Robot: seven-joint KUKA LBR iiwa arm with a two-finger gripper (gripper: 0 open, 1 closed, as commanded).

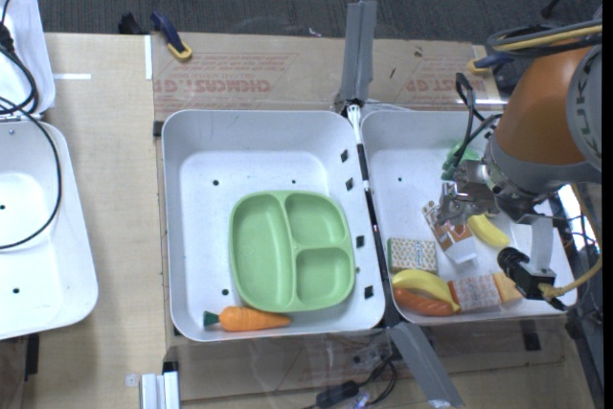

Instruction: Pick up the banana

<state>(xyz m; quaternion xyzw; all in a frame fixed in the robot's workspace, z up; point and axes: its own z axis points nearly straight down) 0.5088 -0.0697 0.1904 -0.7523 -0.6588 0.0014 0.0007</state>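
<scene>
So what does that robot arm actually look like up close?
The arm is a bulky, rounded grey body with a broad orange band above the wrist. At its end sits a small metallic gripper of silvery parts. Black cables loop around it, with a green one near the wrist and yellow ones above.

bright, even overhead light; soft faint shadows inside the white bins (182,206); slightly grainy, mild blur

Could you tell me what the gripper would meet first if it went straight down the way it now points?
Probably the small banana beside the gripper, though depth is unclear from this slanted view.
</scene>
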